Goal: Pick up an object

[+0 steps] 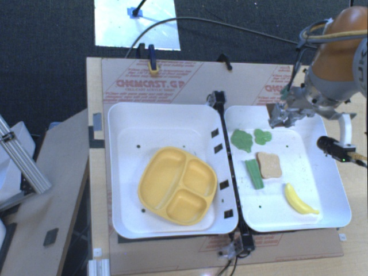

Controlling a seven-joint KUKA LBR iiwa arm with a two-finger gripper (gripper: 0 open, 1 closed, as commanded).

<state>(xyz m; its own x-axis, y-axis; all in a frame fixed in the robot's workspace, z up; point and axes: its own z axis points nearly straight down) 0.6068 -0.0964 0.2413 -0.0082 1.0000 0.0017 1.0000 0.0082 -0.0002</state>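
The bench (69, 154) is a light wooden surface set against a dark, speckled floor. A brown protective sheet (172, 79) lies across the bench top beneath both bins; it carries red printing that reads "CHEMCAST G.P", repeated and partly cut off toward the right. A pale square panel (135, 13) lies on the floor behind the bench, with a thin dark rod resting across it. A black cable (230, 27) arcs from the rear of the bench to the arm. An aluminium profile (23, 160) lies at a slant at the left edge.

The left bin (123, 125) holds a yellow divided tray (177, 185) with three compartments, turned at a slant.

The right bin (328, 177) holds the candidate items. Two green leafy pieces (251, 138) lie near its rear left part, just beside each other. A tan bread slice (269, 165) lies near the centre. A green stick (254, 173) lies touching or just beside the slice's left edge, its long axis running from rear to front with a slight lean. A yellow banana (299, 200) lies in the front right part, its long axis running diagonally from rear left to front right.

The gripper (283, 117) hangs over the rear of the right bin, near the leafy pieces. Whether it is released or clenched cannot be determined; no item appears in it.
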